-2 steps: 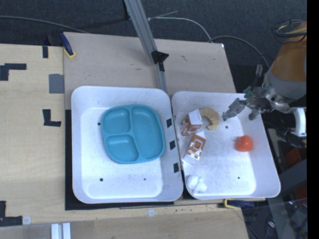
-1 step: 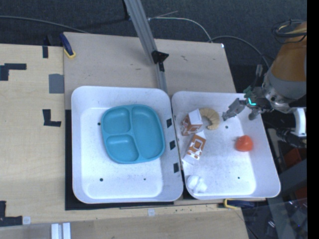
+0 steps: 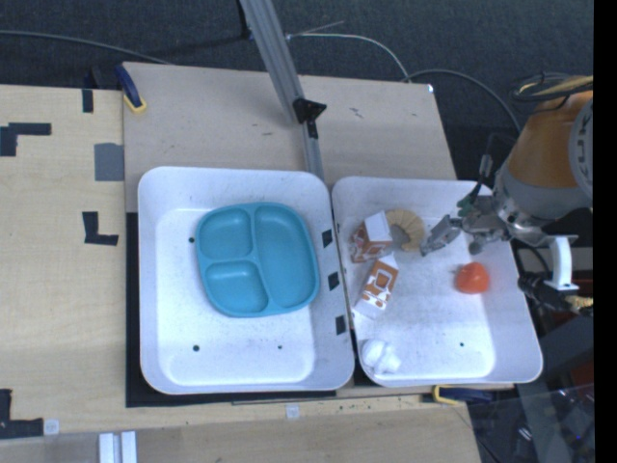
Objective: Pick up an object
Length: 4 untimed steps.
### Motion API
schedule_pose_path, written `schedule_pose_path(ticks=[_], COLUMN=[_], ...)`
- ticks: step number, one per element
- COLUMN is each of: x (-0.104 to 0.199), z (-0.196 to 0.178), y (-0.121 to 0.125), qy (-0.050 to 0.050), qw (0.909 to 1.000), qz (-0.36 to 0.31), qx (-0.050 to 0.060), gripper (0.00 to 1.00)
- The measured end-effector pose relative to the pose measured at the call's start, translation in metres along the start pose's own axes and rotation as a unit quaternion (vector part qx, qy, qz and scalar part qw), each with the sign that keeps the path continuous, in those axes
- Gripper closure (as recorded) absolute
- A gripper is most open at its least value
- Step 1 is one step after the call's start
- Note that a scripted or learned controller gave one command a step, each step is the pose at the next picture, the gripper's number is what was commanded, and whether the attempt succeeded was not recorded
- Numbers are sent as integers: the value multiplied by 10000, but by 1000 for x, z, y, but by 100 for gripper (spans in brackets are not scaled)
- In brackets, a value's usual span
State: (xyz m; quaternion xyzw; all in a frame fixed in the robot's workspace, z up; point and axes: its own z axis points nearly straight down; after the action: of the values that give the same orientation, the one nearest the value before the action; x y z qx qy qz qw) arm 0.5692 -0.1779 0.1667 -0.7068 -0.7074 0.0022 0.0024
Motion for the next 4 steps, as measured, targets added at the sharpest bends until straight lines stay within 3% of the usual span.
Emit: schedule_pose_path(ticks=[1, 2, 3, 4], x=[3, 3, 4, 3], z=[56, 79, 68, 4], y=[-11, -11, -11, -8], qy=[3, -8, -3, -9], qw=[10000, 10000, 10000, 10000], qz=[-2, -4, -10, -5], qx=[2, -26, -26, -57], gripper=[0, 0, 100, 100])
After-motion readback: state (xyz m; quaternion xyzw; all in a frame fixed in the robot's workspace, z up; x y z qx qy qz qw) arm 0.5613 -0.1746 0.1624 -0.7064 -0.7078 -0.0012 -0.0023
